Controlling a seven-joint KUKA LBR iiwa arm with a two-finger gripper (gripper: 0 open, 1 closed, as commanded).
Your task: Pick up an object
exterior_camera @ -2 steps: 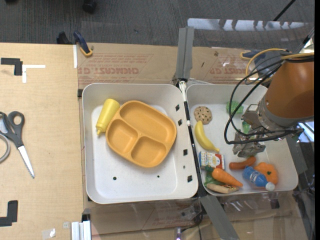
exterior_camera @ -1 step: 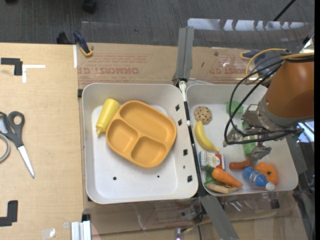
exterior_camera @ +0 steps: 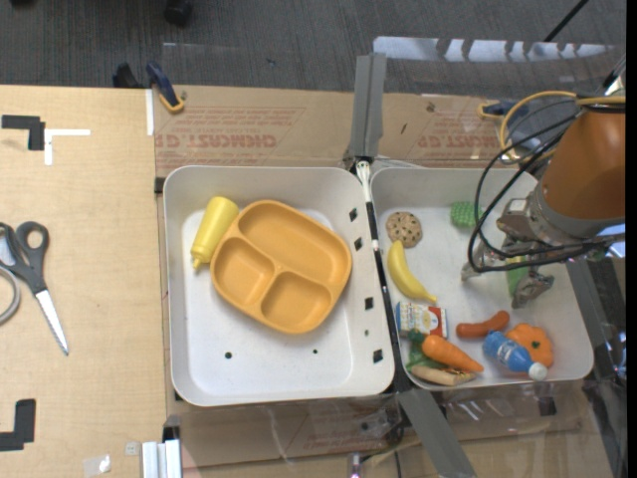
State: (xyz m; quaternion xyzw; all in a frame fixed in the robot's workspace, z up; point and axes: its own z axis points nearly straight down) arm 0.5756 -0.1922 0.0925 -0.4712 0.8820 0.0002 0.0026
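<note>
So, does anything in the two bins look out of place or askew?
Mostly no. The yellow bottle lies on its side against the orange divided plate in the left bin. The toy food in the right bin is jumbled, nothing spilled.

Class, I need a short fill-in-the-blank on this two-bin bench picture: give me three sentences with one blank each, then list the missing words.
1. The orange divided plate lies in the ______ bin as seen by the camera.
2. Touching that plate's upper left edge is a ______ bottle.
3. The cookie lies just above the ______ in the right bin.

Missing words: left; yellow; banana
</note>
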